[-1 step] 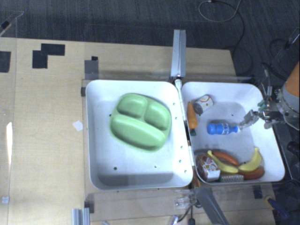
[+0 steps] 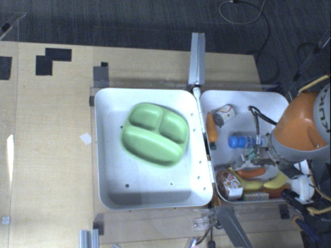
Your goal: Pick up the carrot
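a pale wooden bench (image 2: 46, 138) with black patches (image 2: 51, 60); beyond it dark, perhaps carpeted floor (image 2: 129, 9).

Cam: single fixed unit, mounted above the table (image 2: 51, 138), looking down at a slight slant. Mid range. Both white bins in frame: left bin (image 2: 111, 154) approx. centre, right bin (image 2: 269, 99) toward frame right. Dark floor (image 2: 129, 9) across the top strip, so far side of table sits at frame top. Arm (image 2: 305, 123) enters from frame right, lower half. No 2nd view.
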Robot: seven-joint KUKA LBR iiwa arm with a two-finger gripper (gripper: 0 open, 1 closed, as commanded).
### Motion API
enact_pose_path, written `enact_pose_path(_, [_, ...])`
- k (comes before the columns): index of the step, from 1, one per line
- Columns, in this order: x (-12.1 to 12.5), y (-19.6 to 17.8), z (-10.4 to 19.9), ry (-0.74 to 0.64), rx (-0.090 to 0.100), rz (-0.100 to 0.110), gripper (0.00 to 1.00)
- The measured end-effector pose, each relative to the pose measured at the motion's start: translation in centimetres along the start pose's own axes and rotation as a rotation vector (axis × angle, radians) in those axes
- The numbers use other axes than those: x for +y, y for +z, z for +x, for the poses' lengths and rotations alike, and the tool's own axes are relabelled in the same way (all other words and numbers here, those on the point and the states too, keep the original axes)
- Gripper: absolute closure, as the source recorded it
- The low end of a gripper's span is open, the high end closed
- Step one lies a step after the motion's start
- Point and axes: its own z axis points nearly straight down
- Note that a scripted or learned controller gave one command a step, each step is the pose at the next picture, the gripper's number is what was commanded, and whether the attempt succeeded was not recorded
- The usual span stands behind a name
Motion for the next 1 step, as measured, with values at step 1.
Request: enact_pose_path(1, [0.02, 0.2, -0.29, 0.198, 0.002, -0.002, 0.0])
